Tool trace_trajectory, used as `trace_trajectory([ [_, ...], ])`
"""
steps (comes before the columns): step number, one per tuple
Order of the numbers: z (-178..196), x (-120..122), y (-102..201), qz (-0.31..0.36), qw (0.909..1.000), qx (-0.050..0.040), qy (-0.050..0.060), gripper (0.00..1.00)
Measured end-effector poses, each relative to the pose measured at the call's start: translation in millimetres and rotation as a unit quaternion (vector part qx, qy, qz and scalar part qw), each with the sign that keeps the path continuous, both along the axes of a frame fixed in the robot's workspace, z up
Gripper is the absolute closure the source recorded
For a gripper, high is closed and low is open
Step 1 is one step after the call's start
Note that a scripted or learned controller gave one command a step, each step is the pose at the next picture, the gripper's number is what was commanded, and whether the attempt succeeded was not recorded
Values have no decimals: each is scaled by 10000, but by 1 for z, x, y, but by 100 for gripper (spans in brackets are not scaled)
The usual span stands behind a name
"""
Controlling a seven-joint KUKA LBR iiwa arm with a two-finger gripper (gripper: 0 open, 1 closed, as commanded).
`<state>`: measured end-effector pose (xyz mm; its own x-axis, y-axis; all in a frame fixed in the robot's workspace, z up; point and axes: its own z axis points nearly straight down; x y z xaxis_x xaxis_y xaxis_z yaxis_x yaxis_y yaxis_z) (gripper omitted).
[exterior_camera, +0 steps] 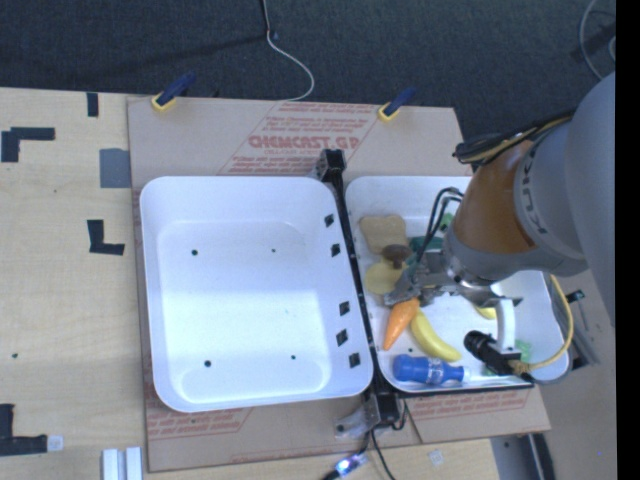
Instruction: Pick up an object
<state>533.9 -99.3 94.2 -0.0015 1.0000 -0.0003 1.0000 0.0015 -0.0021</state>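
Camera view: gripper [412, 286] seen low in right bin [452, 185], tips near yellow lump [379, 278] and top of orange carrot [400, 320]; whether anything is clamped cannot be told. Carrot lies tilted, just beside banana [436, 338]; blue bottle [428, 371] sits by front wall, tan piece [383, 232] toward rear. Carrot judged light, stiff, smooth plastic, likely slippery; grip best taken across thick middle, not tapered end. Left bin [160, 268] adjoins.
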Motion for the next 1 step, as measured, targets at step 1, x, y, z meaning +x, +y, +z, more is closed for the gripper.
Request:
trace_trajectory([
  [1, 96, 88, 51, 39, 10000, 1, -77, 100],
])
